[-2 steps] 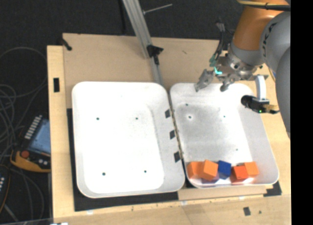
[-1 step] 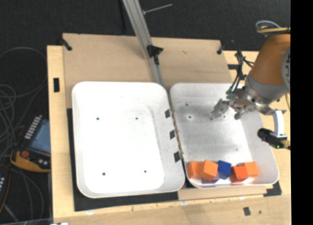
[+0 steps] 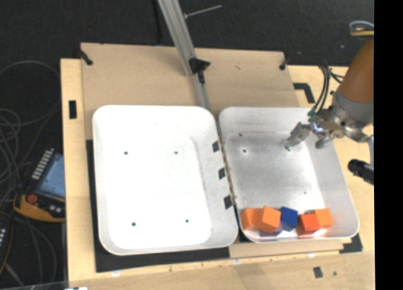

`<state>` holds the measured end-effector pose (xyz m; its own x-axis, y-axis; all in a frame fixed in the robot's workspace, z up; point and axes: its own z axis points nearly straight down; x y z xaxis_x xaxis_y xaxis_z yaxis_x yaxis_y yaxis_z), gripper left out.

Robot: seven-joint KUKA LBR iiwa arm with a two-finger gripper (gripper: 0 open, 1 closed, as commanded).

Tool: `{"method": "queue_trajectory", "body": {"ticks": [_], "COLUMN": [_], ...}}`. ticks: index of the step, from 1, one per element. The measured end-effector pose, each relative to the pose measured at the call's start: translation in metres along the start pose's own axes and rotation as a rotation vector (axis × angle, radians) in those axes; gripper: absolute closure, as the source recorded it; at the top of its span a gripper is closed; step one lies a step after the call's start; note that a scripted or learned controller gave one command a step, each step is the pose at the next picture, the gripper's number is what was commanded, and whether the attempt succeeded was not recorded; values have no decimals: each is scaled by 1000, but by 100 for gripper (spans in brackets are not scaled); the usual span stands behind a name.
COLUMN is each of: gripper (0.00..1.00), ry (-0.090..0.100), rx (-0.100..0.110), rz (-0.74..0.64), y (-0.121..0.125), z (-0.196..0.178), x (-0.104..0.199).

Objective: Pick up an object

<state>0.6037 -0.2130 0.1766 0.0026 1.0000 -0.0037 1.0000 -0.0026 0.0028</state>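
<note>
Several small blocks lie in a row along the near edge of the right bin [image 3: 264,162]: an orange block [image 3: 252,218], a second orange block [image 3: 271,218], a blue block [image 3: 289,217], a red-orange block [image 3: 308,223] and one more orange block [image 3: 323,217]. My gripper [image 3: 309,139] hangs over the far right part of that bin, well behind the blocks. It is open, its two fingers spread apart with nothing between them.
The left bin [image 3: 157,175] sits beside the right one. A grey metal rail [image 3: 179,30] slants down from the back to the gap between the bins. Cables and a handheld pendant [image 3: 44,185] lie off the bench at the left.
</note>
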Motion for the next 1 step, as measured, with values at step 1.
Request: {"method": "queue_trajectory", "body": {"ticks": [1], "gripper": [0], "ry": [5], "rx": [1], "rz": [-8], "y": [-34], "z": [-12], "x": [69]}}
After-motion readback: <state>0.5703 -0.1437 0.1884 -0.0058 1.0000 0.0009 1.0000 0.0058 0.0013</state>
